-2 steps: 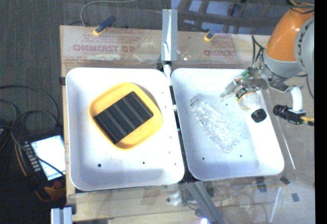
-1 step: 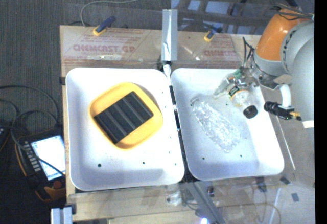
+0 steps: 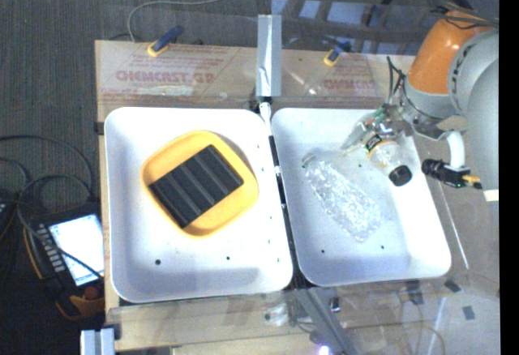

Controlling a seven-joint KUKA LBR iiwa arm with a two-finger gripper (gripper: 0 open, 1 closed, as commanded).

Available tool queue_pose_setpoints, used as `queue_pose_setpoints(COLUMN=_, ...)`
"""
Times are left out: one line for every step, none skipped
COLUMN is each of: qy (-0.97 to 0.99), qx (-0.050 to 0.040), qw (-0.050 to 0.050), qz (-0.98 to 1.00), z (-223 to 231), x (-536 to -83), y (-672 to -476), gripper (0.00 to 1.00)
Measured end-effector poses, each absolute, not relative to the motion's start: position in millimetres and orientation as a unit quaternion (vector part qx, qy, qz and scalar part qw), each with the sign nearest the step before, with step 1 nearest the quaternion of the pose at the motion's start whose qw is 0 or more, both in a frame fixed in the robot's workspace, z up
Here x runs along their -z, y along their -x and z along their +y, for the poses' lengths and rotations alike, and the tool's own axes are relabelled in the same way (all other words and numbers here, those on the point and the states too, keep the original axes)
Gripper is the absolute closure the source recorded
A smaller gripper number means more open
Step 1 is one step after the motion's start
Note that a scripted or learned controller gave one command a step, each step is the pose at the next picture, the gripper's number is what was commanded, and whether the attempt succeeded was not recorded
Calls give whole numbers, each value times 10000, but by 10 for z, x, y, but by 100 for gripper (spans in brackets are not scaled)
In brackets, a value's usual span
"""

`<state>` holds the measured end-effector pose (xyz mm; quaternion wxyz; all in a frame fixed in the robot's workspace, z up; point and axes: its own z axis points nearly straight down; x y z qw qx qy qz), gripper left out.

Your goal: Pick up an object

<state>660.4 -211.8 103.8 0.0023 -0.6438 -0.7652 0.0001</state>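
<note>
A yellow rounded object with a black ribbed top (image 3: pixel 199 182) lies in the middle of the left bin (image 3: pixel 130 264). A clear, crinkled plastic item (image 3: pixel 342 195) lies slantwise in the right bin (image 3: pixel 381 264). My gripper (image 3: pixel 378 137) hangs over the far right part of the right bin, up and to the right of the clear item. It looks apart from that item. The grey arm with its orange band (image 3: pixel 442 62) comes in from the upper right.
A small black round part (image 3: pixel 400 175) of the arm's gear sits just below the gripper. A metal divider post (image 3: pixel 268 62) stands behind the two bins. Cables and a small screen device (image 3: pixel 73 244) lie on the floor at left.
</note>
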Motion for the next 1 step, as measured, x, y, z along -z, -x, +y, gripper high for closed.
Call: queue_pose_setpoints(qy=6474, qx=1, qw=-4, qz=-7621, z=-1672, x=-1842, y=-6619, gripper=100)
